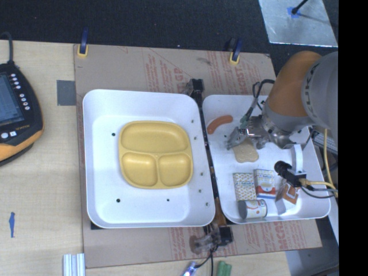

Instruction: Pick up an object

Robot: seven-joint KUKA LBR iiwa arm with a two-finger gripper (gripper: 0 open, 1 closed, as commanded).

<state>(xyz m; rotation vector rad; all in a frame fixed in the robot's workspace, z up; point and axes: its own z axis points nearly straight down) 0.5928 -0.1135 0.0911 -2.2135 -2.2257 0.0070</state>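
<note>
The right bin (307,211) holds several small things. An orange sausage-shaped piece (219,123) lies near its top left and a flat beige piece (246,153) near its middle. Lower down are a patterned packet (244,184), a small red and white box (265,183), a grey can on its side (253,209) and a brown item (290,194). My gripper (245,139) hangs over the bin's upper middle, just above the beige piece and right of the sausage. It is open and nothing shows between its fingers.
The left bin (98,200) holds a yellow divided plate (155,154). A black and orange pendant (14,117) lies on the bench at far left. The arm's grey body and cables (299,105) cover the right bin's upper right corner.
</note>
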